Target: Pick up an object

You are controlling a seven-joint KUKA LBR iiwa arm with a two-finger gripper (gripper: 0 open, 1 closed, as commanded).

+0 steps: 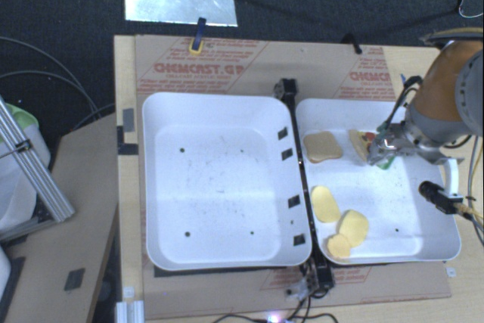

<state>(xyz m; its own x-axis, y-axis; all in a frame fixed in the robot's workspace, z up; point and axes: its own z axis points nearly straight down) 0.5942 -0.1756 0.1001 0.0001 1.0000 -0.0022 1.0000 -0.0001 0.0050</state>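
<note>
Yellow slices clear; gripper hides sandwich piece.

- "CHEMCAST GP" in red print on the brown protective sheet, just behind the left bin
- same red print again behind the right bin, slanted and partly cut off, can't read all of it

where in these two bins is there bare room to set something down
The left bin floor is bare wall to wall. In the right bin, bare floor lies between the yellow pieces and the right wall. The far end is crowded: toast slice, gripper.
</note>
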